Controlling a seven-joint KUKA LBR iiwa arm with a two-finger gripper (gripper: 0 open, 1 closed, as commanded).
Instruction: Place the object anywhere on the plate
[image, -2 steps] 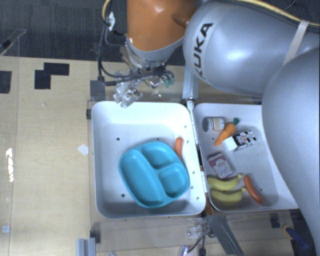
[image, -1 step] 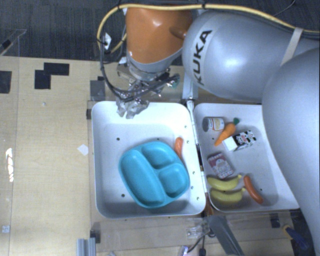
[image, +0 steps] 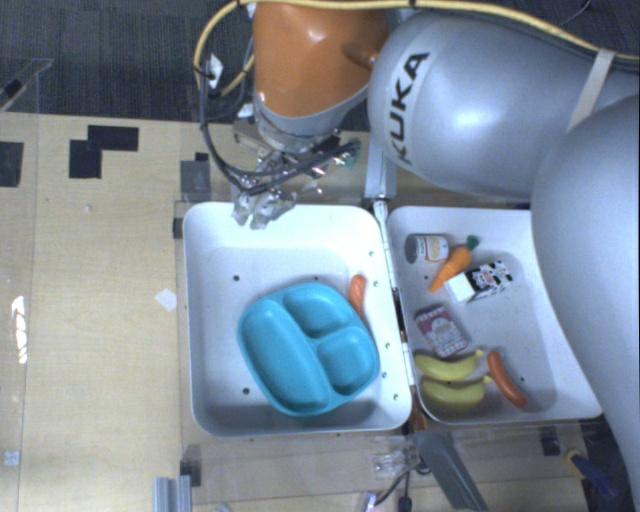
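Note:
A blue divided plate (image: 308, 346) lies in the left bin (image: 210, 300), toward its front. A small orange sausage-like object (image: 357, 293) rests against the plate's right rim, next to the bin's right wall. My gripper (image: 262, 208) hangs over the back left corner of the left bin, well away from the plate and the orange object. Nothing shows between its fingertips.
The right bin (image: 545, 330) holds a small can (image: 430, 248), a carrot (image: 452, 265), a black and white carton (image: 480, 282), a red packet (image: 440, 330), bananas (image: 452, 375) and an orange sausage (image: 505, 380). The arm's big grey body covers the upper right.

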